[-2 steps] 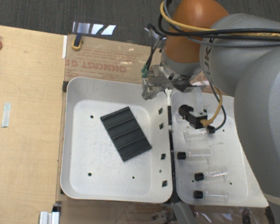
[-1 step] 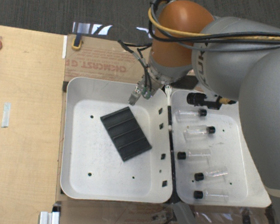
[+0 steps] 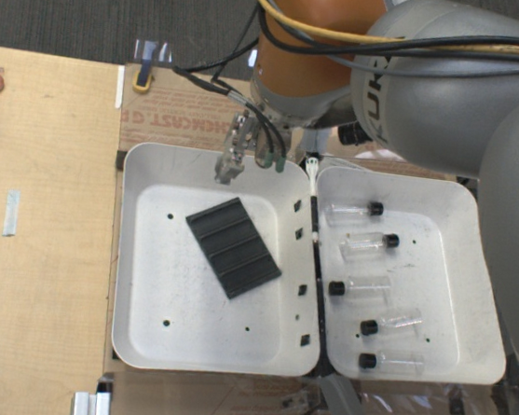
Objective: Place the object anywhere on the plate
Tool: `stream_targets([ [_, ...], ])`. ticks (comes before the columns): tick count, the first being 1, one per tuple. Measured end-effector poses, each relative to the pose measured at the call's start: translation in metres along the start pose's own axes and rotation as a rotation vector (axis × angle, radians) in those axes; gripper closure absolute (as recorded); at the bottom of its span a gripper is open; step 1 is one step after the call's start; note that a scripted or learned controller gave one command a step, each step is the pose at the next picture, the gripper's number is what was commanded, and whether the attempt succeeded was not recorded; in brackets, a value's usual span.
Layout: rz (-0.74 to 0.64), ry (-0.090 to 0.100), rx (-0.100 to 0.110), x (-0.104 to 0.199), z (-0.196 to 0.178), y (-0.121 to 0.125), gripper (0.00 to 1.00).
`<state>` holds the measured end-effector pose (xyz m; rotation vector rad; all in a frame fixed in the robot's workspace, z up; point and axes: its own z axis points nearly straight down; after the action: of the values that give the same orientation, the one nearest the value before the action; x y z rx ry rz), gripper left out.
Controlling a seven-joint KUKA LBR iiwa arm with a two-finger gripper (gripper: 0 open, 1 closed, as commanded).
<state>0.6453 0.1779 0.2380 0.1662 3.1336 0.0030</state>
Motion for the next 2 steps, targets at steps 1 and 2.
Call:
stream_targets([
  [1, -0.241, 0.001, -0.001, -0.007, 0.04, 0.044, 1.0],
  [2, -0.502, 0.001, -0.001, -0.016, 0.118, -0.014, 1.0],
])
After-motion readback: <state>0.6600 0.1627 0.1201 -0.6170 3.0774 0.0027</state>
